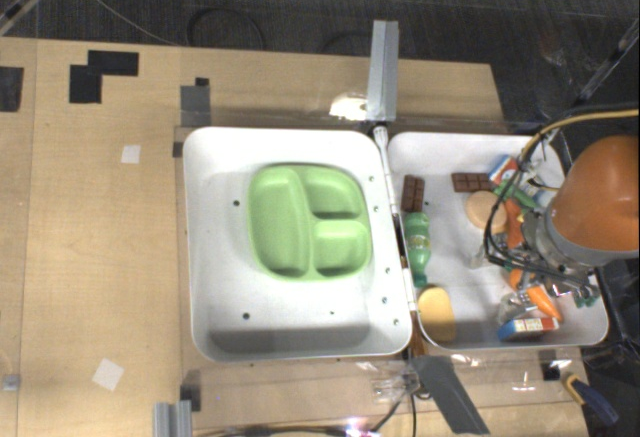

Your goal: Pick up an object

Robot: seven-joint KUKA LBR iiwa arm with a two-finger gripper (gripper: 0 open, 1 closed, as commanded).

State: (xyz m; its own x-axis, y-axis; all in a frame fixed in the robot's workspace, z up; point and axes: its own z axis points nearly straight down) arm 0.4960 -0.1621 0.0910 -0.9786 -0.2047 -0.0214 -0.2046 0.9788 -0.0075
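**Arm low over the cluttered right bin, target still unclear**

Hanging over the far-right part of the right white bin, the grey arm with its orange band hides the gripper beneath wrist and cables; whether it is open or closed I cannot tell. Nothing visibly sits in its grasp.

Closest to it, just underneath and on its near side, lies a jumble of orange-and-blue packets, touching one another. To the left, well apart from the arm, a green plastic bottle lies along the divider, long axis running far to near. A brown chocolate bar sits at its far end, a yellow round fruit at its near end. A tan round piece and a second brown bar lie between bottle and arm.

The left white bin holds a green sectioned tray. My guess: the packets are the likeliest pick, though crowding could spoil a clean grip.
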